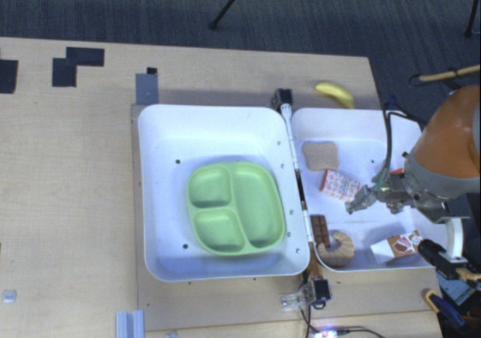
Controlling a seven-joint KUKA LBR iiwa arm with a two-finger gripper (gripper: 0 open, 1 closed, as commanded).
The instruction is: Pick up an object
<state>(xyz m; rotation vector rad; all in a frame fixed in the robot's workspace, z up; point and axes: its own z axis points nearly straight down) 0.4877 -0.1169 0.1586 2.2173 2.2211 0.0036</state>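
Though blurred, jaws [361, 203] above right bin [353, 125].

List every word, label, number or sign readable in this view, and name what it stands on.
No text can be read.
Red and white packet in the right bin: printed pattern, too blurred to read.
Small carton near that bin's front edge: red and white markings, too small to read.
Dark bar beside the round brown object: no legible print.
Green divided tray in the left bin: no marking visible.
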